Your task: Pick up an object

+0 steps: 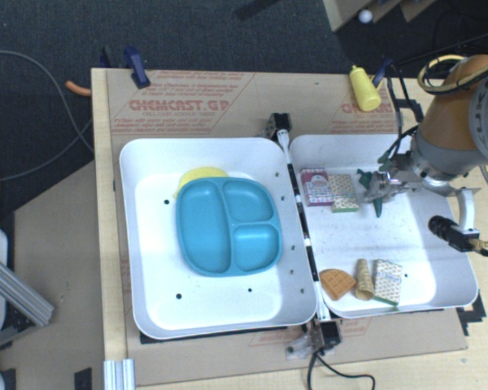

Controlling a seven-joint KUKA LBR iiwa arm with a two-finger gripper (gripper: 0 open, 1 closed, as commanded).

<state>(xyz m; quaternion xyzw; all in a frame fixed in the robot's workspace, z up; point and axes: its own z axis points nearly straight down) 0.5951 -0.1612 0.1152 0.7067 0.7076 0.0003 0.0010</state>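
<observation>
Pale wood bench (printed cardboard), dark carpet, hand grip state unclear

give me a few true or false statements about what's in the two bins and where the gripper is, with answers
1. The blue divided plate lies in the left bin. True.
2. The gripper is over the left bin. False: it is over the right bin, beside the small pink packet.
3. A yellow object peeks out from behind the blue divided plate's far edge. True.
4. The right bin holds just one item. False: it has the small pink packet near its far left, and a waffle-like piece and a patterned packet near its front edge.
5. The blue divided plate has a single undivided well. False: it has three compartments.
</observation>
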